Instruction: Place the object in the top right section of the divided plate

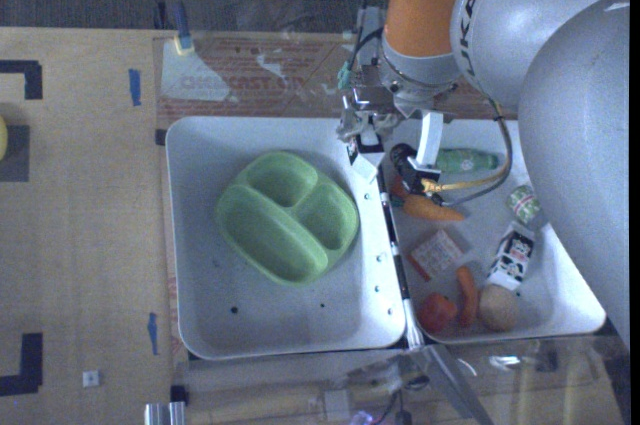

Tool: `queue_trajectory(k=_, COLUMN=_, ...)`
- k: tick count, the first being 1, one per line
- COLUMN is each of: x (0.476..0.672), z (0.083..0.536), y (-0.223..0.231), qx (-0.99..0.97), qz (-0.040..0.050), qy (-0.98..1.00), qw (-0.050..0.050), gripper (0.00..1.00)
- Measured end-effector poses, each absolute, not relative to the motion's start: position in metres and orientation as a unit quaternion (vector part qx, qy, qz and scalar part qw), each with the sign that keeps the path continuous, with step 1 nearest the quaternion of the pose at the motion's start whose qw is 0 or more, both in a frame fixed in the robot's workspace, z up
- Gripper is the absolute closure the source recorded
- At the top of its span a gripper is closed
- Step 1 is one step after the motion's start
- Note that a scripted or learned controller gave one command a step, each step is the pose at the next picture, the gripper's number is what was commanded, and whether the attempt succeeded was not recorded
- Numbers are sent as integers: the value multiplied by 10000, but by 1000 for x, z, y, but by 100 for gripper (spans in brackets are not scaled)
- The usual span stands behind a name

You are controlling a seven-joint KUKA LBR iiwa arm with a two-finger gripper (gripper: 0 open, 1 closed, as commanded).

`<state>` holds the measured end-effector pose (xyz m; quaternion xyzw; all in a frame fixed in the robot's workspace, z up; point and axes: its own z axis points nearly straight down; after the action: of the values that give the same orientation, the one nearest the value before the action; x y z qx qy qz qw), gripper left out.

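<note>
Divided plate (232,213), green with three compartments, lies in the left bin (200,303), turned at an angle to the bin's walls. The gripper (360,129) hangs up and to the right of it, near but apart, over the top end of the wall where the two bins meet. Its tip is small and lost against dark clutter, so I cannot tell whether it is spread or closed, or whether it carries anything.

The arm (560,63) covers the upper right corner of the right bin (560,308). A green bottle (470,160) is partly hidden by the wrist, and a green-and-white can (523,203) is perhaps cut off at the arm's edge. A carrot (432,208) lies just below the bottle.
</note>
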<state>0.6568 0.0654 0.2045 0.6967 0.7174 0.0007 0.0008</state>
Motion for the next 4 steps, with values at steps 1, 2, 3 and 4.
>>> queue_trajectory(k=1, x=634, z=206, y=101, qx=5659, qz=-2, qy=8245, qw=-6, gripper=100)
queue_trajectory(k=2, x=641, z=229, y=116, qx=6401, qz=12, qy=7683, qw=15, gripper=100)
queue_trajectory(k=3, x=632, z=220, y=147, qx=4873, qz=2, qy=8732, qw=-1, gripper=100)
queue_trajectory(k=4, x=616, z=211, y=170, qx=3835, qz=3, qy=9235, qw=-2, gripper=100)
